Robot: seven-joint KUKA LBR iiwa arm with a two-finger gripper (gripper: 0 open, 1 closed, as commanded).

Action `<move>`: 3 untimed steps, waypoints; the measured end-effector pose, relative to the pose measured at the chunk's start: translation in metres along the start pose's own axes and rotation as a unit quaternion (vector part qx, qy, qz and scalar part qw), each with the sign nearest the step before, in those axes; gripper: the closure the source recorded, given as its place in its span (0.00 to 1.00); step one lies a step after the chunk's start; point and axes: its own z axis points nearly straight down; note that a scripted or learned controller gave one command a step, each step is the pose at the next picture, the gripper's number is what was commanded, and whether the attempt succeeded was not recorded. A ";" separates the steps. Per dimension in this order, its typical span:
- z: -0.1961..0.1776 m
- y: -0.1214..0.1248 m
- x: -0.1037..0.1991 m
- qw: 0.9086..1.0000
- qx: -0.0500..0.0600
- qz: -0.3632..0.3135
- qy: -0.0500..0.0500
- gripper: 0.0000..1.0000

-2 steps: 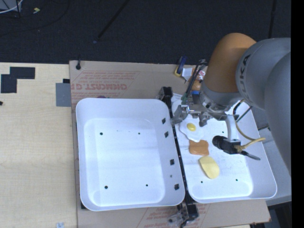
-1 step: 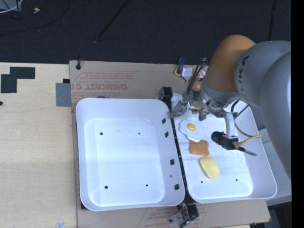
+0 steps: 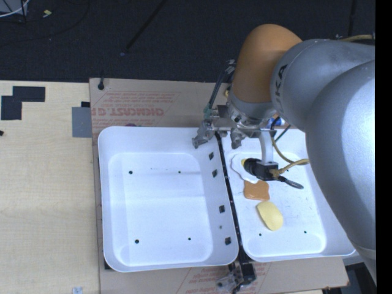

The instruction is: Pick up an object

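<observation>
Two things lie in the right bin (image 3: 306, 241): an orange-brown flat piece (image 3: 256, 190) and, just in front of it, a pale yellow oval (image 3: 270, 216). My gripper (image 3: 218, 141) hangs over the far end of the divider between the two bins, up and to the left of both things. Its fingers (image 3: 199, 141) stand spread apart, one over each bin's far rim, so it is open with nothing between them. The grey arm and orange band cover the right bin's far right part.
The left bin (image 3: 116, 164) shows a bare white floor. Both bins sit on a brown cardboard sheet (image 3: 147, 106) on a pale wooden bench (image 3: 43, 188). Dark floor lies beyond the bench's far edge.
</observation>
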 end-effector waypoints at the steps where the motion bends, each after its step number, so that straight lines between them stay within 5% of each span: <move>1: -0.053 -0.001 -0.034 1.000 0.000 0.005 -0.003 0.00; 2: -0.075 -0.001 0.091 1.000 0.001 -0.002 0.000 0.00; 3: 0.024 -0.004 0.199 1.000 0.008 0.000 -0.001 0.00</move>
